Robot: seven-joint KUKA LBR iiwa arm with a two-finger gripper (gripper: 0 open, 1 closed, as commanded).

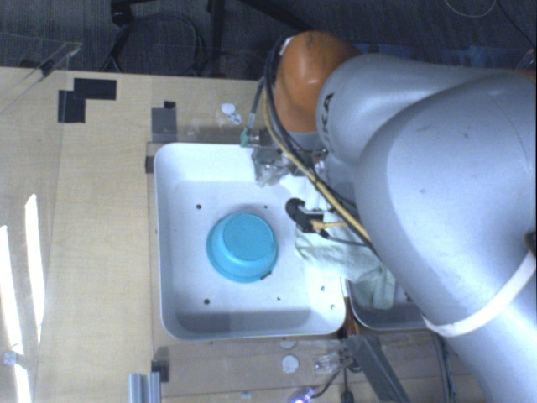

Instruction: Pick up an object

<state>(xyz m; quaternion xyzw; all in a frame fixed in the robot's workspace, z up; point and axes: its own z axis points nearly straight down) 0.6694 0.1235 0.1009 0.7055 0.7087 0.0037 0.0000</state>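
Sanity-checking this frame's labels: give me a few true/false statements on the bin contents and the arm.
1. A blue bowl lies in the left white bin. True.
2. The bowl rests against the bin's left wall. False: it sits near the middle of the bin floor, clear of the walls.
3. The arm covers most of the right bin. True.
4. A whitish cloth lies at the left bin's right edge, under the arm. True.
5. The bowl is red. False: it is blue.
6. The bowl is lifted off the bin floor. False: it lies on the floor, to the left of the arm.
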